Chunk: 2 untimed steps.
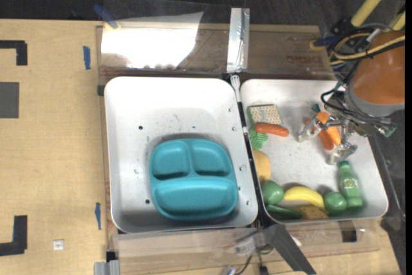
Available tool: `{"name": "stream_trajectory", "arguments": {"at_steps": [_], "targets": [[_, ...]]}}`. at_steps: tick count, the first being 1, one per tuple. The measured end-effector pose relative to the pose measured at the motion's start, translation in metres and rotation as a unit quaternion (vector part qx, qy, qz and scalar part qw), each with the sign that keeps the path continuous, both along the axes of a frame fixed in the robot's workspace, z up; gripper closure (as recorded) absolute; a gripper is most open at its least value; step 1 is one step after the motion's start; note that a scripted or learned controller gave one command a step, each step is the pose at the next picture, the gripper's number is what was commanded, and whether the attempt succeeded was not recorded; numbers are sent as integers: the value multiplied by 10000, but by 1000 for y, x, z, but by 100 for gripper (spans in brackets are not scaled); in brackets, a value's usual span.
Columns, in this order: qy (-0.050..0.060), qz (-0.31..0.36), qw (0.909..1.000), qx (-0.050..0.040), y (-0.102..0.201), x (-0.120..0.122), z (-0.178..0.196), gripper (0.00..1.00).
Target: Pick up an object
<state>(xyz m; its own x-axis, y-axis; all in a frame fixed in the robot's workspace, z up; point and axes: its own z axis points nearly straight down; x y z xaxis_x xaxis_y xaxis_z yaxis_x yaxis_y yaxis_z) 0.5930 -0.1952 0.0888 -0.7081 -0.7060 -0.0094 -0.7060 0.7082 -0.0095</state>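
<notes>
I see the arm [380, 74] reaching in over the right bin's [290, 96] right edge, end effector [327, 136] pointing down, its fingers spread around an orange piece [331, 137]; whether they grip it I cannot tell. A carrot [270, 129] lies near the bin's left edge.

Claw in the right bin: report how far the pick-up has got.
Done: the claw is down inside the right bin, with an orange item between its fingers. In hand: it looks like a grip, though whether it is firm is unclear. Left: lifting it clear. The green bottle, banana and carrot lie loose in that bin; the teal tray sits in the left bin.
</notes>
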Motion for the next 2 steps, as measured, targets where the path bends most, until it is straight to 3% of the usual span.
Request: {"name": "stream_trajectory", "arguments": {"at_steps": [1,2], "targets": [[5,-191,9998,68,-17,-10,0,0],[1,-382,9993,17,35,59,0,0]]}}
